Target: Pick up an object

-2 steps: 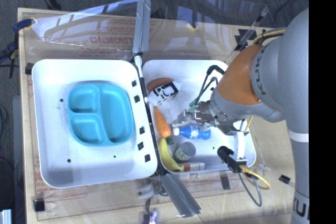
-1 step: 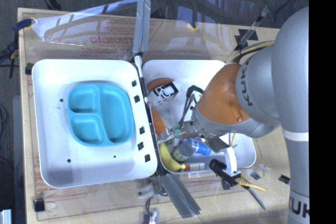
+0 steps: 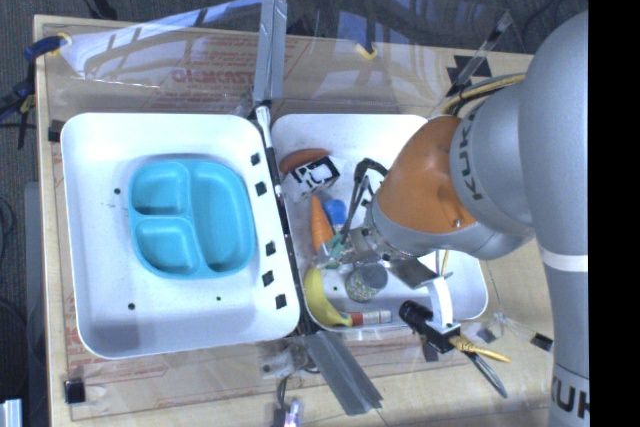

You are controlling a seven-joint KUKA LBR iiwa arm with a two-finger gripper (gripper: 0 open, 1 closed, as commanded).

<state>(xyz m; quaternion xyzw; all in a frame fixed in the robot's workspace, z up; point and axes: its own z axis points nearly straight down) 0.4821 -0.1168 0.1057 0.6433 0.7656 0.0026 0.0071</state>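
The right bin (image 3: 300,130) holds several small things along its left side. A brown oval piece (image 3: 304,158) lies at the back, with a black-and-white item (image 3: 316,176) just in front of it. An orange carrot (image 3: 320,223) and a small blue piece (image 3: 335,212) lie in the middle. A yellow banana (image 3: 318,296) curves along the front left corner, beside a round grey disc (image 3: 362,284) and a thin marker-like stick (image 3: 376,317). My gripper (image 3: 352,258) reaches down low over the bin, between the carrot and the disc, under the orange-banded wrist.
The left bin (image 3: 90,155) holds a blue divided tray (image 3: 190,217). A metal bar (image 3: 268,50) and a ridge with black clips (image 3: 270,225) separate the bins. The bulky arm covers the right half of the right bin. Clear plastic sheeting lies behind the bins.
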